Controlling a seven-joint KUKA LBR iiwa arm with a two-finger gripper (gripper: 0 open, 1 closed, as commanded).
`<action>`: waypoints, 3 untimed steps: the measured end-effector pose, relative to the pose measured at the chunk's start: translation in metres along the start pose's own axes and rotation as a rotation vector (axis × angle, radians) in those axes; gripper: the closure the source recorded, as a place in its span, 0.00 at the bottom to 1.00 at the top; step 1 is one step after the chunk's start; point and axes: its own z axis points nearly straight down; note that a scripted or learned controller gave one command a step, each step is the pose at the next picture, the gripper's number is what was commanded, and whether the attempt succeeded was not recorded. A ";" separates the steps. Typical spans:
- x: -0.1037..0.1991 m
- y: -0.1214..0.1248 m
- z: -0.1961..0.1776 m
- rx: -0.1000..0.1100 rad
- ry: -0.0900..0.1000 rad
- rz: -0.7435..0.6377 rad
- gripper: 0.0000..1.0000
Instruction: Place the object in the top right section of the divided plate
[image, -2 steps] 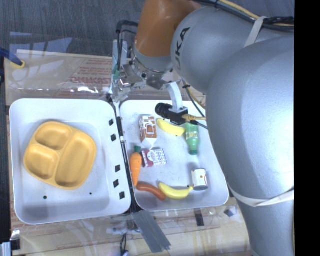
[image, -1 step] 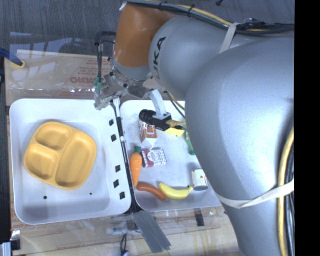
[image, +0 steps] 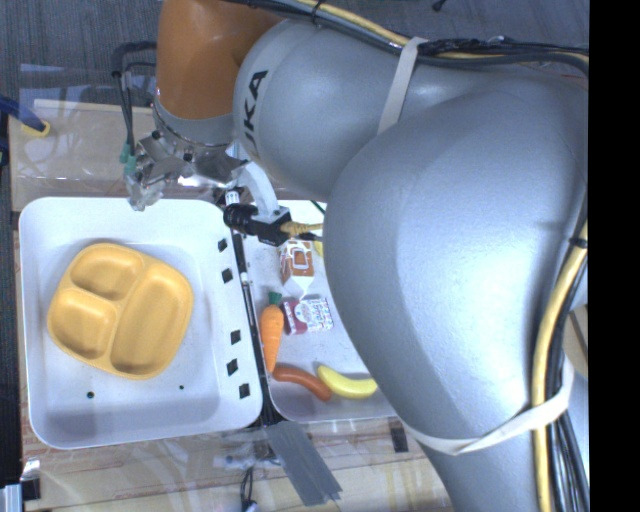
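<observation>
Carrot (image: 271, 338), my likely pick, lies in the right bin (image: 265, 275) near frame centre, well apart from the yellow plate (image: 120, 308) at left. It looks light, stiff and smooth, so I'd pinch its thick middle. The gripper (image: 145, 185) hovers upper left; open or closed, I cannot tell.

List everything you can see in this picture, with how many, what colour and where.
bins: two, white, side by side on the bench
plate: one, yellow, divided, in the left bin
carrot: one, orange, right bin by the divider
sausage: one, red-brown, right bin, near edge
banana: one, yellow, beside the sausage
packets: two, small, printed, right bin
arm: one, grey with orange band, over the right bin
gripper: one, above the left bin's far edge
</observation>
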 end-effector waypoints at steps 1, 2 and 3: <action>0.000 0.000 0.000 0.000 0.000 0.000 0.00; 0.001 0.001 -0.008 0.003 0.001 -0.006 1.00; 0.034 0.018 0.025 0.003 0.001 -0.076 1.00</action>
